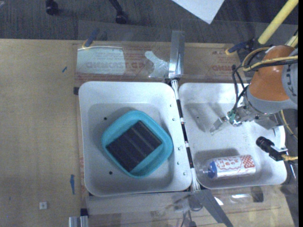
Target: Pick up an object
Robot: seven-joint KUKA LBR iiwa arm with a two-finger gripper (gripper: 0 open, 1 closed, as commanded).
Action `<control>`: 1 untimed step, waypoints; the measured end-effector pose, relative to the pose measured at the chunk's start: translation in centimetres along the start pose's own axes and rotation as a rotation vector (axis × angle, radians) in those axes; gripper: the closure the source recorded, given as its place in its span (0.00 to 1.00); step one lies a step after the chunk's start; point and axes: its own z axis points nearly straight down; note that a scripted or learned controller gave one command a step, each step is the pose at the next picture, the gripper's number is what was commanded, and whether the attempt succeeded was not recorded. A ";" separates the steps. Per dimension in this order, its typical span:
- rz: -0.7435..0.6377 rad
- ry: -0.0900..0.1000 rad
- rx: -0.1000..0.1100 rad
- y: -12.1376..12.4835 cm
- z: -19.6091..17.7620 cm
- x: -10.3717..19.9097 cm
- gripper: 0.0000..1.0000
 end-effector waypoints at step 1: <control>0.228 0.002 0.003 -2.0 -4.8 3.8 0.00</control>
